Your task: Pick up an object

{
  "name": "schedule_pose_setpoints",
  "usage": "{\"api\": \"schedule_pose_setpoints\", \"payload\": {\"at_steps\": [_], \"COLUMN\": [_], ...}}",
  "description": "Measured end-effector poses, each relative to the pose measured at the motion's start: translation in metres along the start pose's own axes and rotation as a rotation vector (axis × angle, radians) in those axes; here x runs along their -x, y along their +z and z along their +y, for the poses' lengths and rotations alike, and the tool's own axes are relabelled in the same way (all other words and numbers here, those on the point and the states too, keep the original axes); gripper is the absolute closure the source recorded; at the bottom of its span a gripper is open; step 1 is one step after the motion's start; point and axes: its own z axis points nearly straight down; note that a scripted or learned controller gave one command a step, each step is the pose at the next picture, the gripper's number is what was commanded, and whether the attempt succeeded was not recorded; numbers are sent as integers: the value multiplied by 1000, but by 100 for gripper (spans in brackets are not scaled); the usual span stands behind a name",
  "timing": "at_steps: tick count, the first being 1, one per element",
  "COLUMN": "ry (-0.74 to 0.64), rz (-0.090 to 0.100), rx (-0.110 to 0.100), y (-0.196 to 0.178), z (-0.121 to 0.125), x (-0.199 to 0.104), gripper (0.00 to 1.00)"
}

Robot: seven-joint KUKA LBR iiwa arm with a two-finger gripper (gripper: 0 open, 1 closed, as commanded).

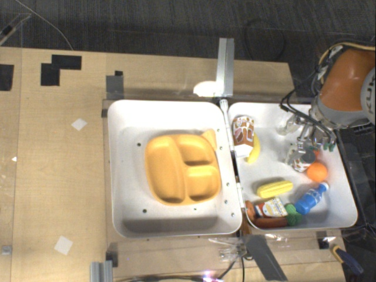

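Observation:
My gripper [301, 155] hangs low in the right bin [276, 115], near its right side. Just right of and below it lies an orange ball [317, 171], close to or touching it; a small reddish-white patch shows directly under it. A blue bottle [310, 198] lies below the ball. A yellow corn-like piece [274, 188] rests in the middle of the bin. A banana [254, 149] and a brown-and-white packet [242, 129] lie by the left wall. A ketchup bottle [267, 209] and a green item [292, 212] sit at the front edge.
The left bin [126, 128] holds a yellow divided tray [181, 168]. The arm's orange band [348, 82] looms above the right bin's far right corner, with cables beside it. A metal post [225, 63] stands behind the divider between the bins.

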Motion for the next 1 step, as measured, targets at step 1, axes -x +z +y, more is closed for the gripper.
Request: {"api": "schedule_pose_setpoints", "payload": {"at_steps": [1], "ry": [285], "rz": [22], "rx": [-5], "y": [0], "z": [46], "x": [24], "gripper": [0]}}
